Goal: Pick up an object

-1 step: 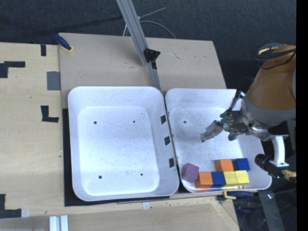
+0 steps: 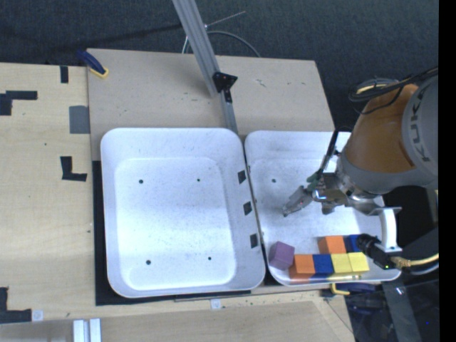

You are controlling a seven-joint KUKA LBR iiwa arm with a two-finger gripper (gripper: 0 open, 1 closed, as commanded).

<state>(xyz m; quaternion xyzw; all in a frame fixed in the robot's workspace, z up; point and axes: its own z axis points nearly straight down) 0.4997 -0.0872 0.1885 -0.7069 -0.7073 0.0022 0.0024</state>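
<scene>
In the right bin [image 2: 285, 152], several small blocks lie along the front wall. A purple block [image 2: 282, 254] sits at the left of the group. Beside it runs a row of an orange block [image 2: 304, 263], a blue block [image 2: 323, 263] and yellow blocks [image 2: 349, 263]. Behind that row are another orange block [image 2: 331, 245] and a blue block [image 2: 353, 244]. My gripper [image 2: 296, 204] hangs over the middle of the right bin, pointing down and left, behind the blocks and apart from them. I see nothing held in it.
The left bin [image 2: 171, 137] stands beside the right one, with a shared ridge between them. A slanted metal pole [image 2: 196, 34] with a black clamp [image 2: 224, 83] reaches in from the top. My arm's orange band [image 2: 377, 137] covers the right bin's right side.
</scene>
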